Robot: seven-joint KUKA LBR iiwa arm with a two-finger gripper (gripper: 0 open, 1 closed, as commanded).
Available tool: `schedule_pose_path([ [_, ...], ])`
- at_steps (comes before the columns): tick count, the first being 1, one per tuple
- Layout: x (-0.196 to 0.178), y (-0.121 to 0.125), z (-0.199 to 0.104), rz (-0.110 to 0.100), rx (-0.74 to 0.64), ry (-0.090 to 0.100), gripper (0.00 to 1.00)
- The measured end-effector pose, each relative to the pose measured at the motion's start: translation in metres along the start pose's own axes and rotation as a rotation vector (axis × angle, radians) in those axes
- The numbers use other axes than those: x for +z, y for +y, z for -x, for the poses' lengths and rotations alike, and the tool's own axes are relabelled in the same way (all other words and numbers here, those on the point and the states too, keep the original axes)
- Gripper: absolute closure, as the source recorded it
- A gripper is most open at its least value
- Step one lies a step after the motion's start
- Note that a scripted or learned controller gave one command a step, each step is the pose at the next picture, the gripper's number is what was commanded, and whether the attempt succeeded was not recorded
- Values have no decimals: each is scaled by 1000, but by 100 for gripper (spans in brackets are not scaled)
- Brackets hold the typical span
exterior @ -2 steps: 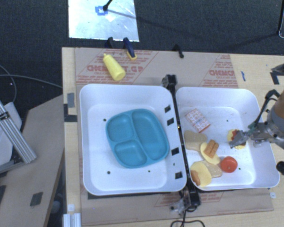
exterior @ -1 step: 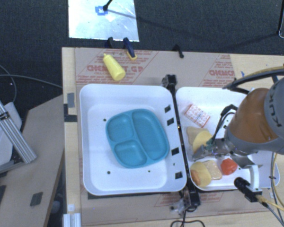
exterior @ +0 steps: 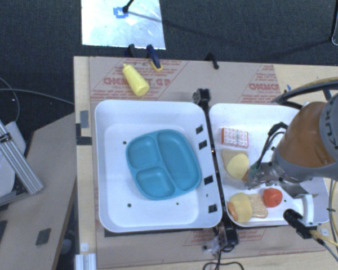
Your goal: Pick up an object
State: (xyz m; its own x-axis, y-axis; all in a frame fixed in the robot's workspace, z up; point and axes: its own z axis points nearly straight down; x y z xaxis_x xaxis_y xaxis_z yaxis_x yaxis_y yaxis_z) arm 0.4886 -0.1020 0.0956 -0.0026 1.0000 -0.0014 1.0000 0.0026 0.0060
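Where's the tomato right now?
In the right bin, near its front edge: the tomato lies just right of the toast, below the gripper.

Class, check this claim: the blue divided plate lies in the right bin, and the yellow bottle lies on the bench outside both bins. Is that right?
One detail is wrong. The camera view shows the blue divided plate in the left bin, not the right one. The yellow bottle does lie on the bench, outside both bins.
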Motion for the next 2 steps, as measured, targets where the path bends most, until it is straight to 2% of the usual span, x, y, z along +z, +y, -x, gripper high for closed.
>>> schedule_pose_path([
  [1, -151, 8, -47, 12, -9, 2, 100],
  [2, -107, -1, -69, -8, -4, 3, 100],
])
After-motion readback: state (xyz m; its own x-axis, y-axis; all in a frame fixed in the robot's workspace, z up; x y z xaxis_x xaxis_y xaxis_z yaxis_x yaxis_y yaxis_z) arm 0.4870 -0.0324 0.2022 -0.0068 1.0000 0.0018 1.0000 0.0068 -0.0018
